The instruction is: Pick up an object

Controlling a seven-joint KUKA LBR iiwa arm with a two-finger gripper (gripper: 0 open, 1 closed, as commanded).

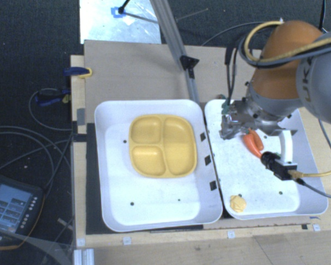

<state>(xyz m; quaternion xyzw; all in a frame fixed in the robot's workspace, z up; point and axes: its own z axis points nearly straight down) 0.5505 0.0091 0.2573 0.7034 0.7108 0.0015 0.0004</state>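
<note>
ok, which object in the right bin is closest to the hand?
The orange carrot-like piece, just beside the hand near the bin's far end. The small yellow object lies well away, by the near rim.

The grey arm (320,76) reaches in from the right, its orange band (281,54) bulking above the wrist; the gripper (231,127) hangs low, pointing down and toward the left

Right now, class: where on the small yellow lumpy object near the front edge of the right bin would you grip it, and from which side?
Grip the small yellow lumpy object across its rounded middle, coming straight down from above. It sits low and alone on the right white bin, close to the front rim, which would likely crowd a sideways approach.
</note>
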